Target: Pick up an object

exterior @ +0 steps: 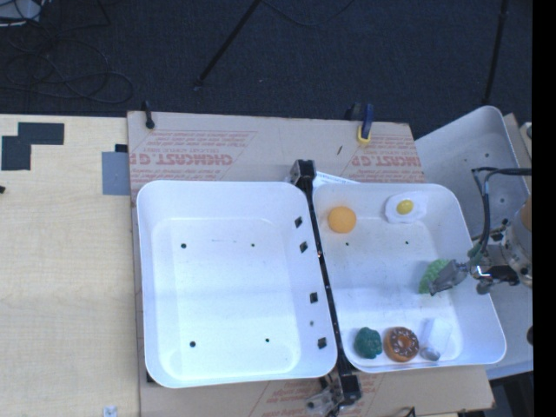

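1. the hand (453,274) sits at the right bin's (373,233) right edge, touching a green leafy toy (433,275); whether it grips, i cannot tell.
2. an orange ball (342,220) lies near the bin's far-left corner.

floor: dark carpet (261,42), cables | bench: light wood (61,276) | cardboard sheet (217,150)

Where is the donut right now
The donut lies in the right bin, along its near edge, between the dark green object on its left and a clear object on its right.
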`<state>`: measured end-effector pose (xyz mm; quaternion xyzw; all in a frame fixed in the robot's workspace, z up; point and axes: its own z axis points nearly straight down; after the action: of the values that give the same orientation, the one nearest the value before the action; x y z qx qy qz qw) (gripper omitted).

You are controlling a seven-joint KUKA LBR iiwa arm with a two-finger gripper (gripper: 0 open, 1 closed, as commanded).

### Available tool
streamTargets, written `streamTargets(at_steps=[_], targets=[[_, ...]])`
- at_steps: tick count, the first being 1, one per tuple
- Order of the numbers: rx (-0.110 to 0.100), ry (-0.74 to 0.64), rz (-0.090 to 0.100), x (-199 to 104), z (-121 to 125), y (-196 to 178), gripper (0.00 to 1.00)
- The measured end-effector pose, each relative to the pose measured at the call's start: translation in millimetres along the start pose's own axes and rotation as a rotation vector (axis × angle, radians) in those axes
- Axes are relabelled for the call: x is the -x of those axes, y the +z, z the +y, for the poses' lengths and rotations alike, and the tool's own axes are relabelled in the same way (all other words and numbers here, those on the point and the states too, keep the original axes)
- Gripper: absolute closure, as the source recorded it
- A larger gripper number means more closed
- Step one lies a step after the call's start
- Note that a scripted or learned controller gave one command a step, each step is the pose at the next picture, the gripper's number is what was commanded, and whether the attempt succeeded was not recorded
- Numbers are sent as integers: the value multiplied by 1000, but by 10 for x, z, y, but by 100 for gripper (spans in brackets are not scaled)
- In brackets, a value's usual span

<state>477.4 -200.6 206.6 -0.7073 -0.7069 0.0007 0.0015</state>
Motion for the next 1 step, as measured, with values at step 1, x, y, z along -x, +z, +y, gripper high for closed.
streamTargets(at_steps=[1], targets=[[5,-7,0,-337,819,182,0]])
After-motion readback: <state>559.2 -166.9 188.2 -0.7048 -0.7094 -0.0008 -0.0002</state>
